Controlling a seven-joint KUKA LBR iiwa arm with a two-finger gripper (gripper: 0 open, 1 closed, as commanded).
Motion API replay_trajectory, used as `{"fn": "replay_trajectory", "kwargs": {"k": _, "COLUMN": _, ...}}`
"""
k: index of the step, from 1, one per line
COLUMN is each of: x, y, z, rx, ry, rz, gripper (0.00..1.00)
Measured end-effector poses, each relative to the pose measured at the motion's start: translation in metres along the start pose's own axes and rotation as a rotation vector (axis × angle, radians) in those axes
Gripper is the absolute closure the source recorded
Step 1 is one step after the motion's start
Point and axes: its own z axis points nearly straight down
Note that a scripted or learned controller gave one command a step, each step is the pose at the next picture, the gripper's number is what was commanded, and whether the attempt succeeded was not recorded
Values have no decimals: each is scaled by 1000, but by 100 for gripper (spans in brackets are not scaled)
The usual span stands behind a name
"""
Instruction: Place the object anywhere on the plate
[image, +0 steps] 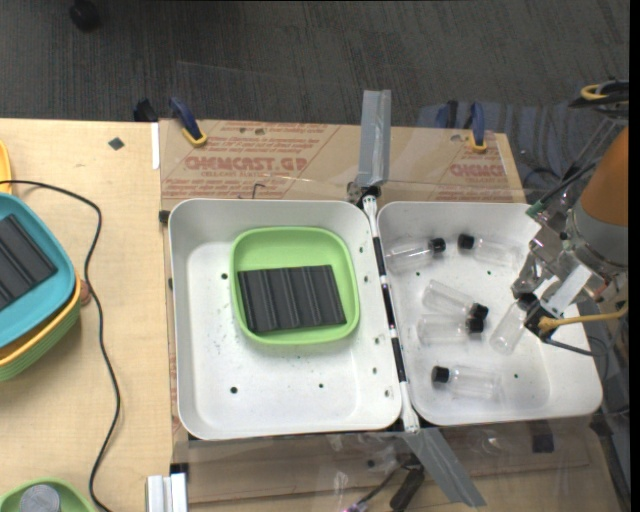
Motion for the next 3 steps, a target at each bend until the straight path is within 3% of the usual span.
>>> {"fn": "replay_trajectory", "kwargs": {"k": 1, "x": 0, "y": 0, "z": 0, "rx": 0, "ry": 0, "rz": 0, "gripper": 0}}
{"fn": "replay_trajectory", "kwargs": {"k": 2, "x": -21, "y": -1, "z": -53, "rx": -2, "ry": 1, "rz": 291, "gripper": 0}}
{"fn": "replay_trajectory", "kwargs": {"k": 3, "x": -69, "y": 4, "z": -115, "rx": -2, "ry": 1, "rz": 547, "gripper": 0}}
